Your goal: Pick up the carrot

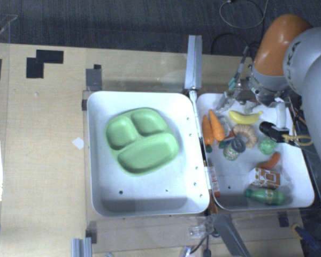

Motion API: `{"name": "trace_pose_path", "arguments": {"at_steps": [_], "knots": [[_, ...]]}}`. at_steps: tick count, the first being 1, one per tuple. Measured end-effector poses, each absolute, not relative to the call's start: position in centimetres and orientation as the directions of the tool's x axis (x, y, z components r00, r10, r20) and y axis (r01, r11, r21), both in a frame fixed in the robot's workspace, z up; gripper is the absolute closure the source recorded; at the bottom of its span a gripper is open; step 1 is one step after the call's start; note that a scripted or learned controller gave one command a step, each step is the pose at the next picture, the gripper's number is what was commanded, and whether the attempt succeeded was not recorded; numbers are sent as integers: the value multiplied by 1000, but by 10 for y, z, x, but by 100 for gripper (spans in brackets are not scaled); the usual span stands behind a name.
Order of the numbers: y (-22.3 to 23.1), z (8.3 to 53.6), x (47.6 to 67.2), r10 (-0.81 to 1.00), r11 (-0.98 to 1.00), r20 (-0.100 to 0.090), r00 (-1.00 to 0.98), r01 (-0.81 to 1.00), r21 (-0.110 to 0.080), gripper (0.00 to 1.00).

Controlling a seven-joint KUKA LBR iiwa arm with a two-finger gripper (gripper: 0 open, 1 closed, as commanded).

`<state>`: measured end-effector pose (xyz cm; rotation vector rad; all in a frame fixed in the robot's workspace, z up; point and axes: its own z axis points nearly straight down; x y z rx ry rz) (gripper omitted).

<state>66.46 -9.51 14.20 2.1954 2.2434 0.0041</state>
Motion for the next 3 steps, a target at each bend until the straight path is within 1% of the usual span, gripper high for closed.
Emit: {"name": "trace_pose_path", "arguments": {"at_steps": [1,2,3], "knots": [[-87,88,665,965,262,-2,-262,965,9,0],[-85,102,668,965,263,-3,-263,965,18,100],[-25,219,635,967,253,-2,-253,967,9,100]]}}
